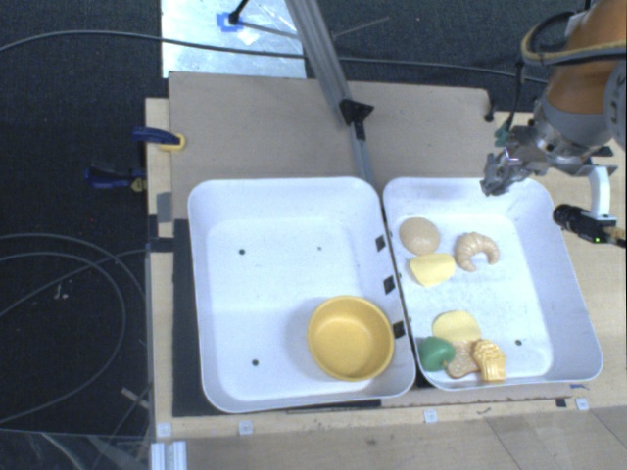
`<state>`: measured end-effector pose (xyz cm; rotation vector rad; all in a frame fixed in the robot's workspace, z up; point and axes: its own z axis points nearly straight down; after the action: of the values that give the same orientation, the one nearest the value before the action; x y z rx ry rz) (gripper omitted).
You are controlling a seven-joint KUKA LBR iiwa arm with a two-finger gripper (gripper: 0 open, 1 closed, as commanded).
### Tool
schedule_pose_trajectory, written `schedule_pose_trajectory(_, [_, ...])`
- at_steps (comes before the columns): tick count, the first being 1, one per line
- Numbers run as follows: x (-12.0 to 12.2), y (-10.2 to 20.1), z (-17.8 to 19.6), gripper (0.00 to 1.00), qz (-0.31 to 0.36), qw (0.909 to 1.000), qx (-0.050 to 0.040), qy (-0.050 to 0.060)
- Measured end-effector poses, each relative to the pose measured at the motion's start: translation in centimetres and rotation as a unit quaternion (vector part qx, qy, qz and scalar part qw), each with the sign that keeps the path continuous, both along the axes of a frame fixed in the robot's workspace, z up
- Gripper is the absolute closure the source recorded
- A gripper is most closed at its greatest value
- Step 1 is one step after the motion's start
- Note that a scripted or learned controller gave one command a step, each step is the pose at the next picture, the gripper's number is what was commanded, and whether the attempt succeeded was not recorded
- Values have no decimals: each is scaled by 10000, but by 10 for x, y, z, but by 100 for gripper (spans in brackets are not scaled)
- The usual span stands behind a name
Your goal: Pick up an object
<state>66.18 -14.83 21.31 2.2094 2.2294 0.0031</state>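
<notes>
My gripper (499, 179) hangs over the far right corner of the right bin (558, 262), above and to the right of the food items. In that bin lie a tan round bun (419, 233), a croissant (476, 250) and a pale yellow wedge (431, 269). Near its front edge sit a yellow slice (456, 326), a green piece (436, 351), a beige cookie (461, 362) and an orange-yellow ridged piece (490, 360). A yellow bowl (350, 337) stands in the left bin (245, 262) at its front right.
A grey slanted pole (323, 52) with a black clamp crosses the board behind the bins. Blue and yellow clamps (147, 155) grip the bench's left edge. Cables lie on the dark floor at left.
</notes>
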Motion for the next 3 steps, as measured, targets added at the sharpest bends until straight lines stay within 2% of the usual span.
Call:
schedule_pose_trajectory(2, [20, 104, 0, 100, 8, 10000, 12, -3])
schedule_pose_trajectory(3, [13, 156, -1, 100, 7, 10000, 12, 10])
